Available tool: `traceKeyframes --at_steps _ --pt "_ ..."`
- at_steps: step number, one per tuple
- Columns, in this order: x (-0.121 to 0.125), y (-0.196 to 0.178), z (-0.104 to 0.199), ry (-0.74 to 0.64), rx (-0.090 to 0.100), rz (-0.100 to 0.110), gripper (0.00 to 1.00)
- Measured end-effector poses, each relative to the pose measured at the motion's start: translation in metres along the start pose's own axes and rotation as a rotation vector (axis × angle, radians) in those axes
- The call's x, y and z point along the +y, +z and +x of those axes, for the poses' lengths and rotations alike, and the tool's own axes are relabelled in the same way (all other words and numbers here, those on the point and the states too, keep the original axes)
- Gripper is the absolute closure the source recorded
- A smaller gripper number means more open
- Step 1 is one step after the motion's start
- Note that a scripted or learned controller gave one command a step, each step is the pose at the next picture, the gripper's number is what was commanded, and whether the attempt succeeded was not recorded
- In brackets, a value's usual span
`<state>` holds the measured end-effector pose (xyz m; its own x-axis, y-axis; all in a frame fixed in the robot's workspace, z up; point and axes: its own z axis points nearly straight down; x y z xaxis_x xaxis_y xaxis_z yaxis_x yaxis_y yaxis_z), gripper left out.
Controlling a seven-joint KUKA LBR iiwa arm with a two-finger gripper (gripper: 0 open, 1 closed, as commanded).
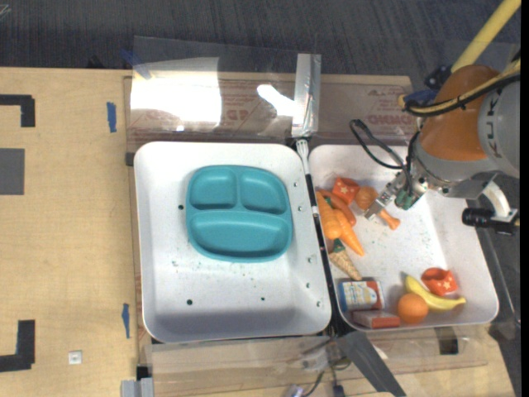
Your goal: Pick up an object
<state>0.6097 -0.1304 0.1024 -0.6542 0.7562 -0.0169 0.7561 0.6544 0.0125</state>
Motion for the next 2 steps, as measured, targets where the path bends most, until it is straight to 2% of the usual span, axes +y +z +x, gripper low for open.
traceKeyframes --at_steps 1,2 --pt "0.043 -0.123 0.073 0.092 0.008 0.000 1.00" --pt "0.074 -0.152 0.118 0.081 0.013 0.007 1.00"
